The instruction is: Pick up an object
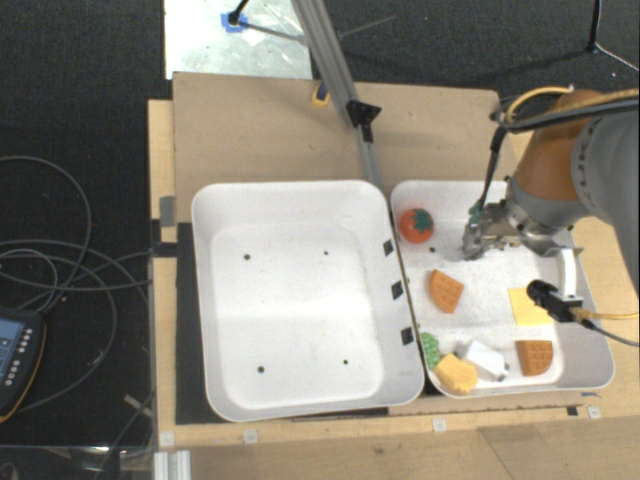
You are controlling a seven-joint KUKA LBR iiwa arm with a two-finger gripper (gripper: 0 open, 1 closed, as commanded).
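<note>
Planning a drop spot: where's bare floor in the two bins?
Left bin: bare floor wall to wall. Right bin: small bare patch between orange wedge, claw and yellow block. Crowded along its near wall and near the tomato.

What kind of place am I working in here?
Likely a robotics lab test bench: two white bins on a board, toy food such as a tomato, loose cables on dark carpet, and a tripod leg.

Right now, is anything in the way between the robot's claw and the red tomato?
Nothing visible is. The gripper hangs over the right bin, and bare white floor lies between it and the tomato. The orange wedge sits lower, off that line.
</note>
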